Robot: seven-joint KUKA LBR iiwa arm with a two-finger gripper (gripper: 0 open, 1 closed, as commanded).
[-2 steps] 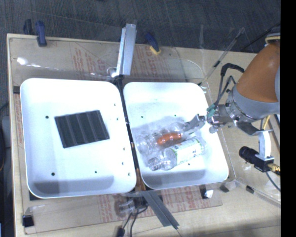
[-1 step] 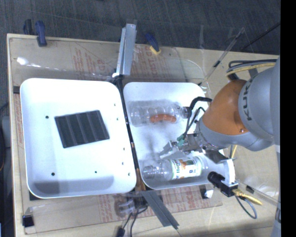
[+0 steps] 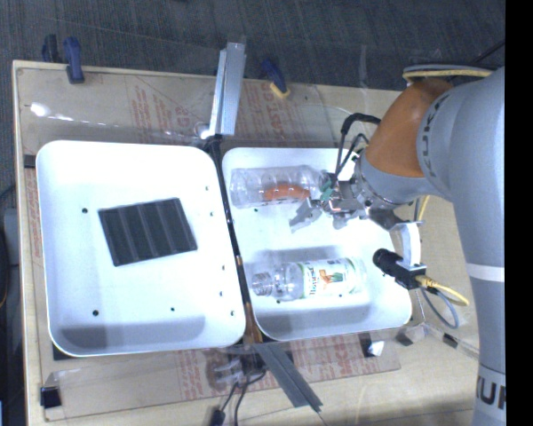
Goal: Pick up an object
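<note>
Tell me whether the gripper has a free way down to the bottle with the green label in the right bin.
Probably yes: the bottle with the green label lies alone, uncovered, below the gripper, which hangs by the other clear bottle.

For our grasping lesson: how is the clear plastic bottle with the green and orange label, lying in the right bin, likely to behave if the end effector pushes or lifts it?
The labelled bottle lies on its side, so a push would probably roll it along the right bin. It looks clear and thin-walled, so likely light, and it may dent under a squeeze. Its smooth round body could slip between the fingers of the end effector.
</note>
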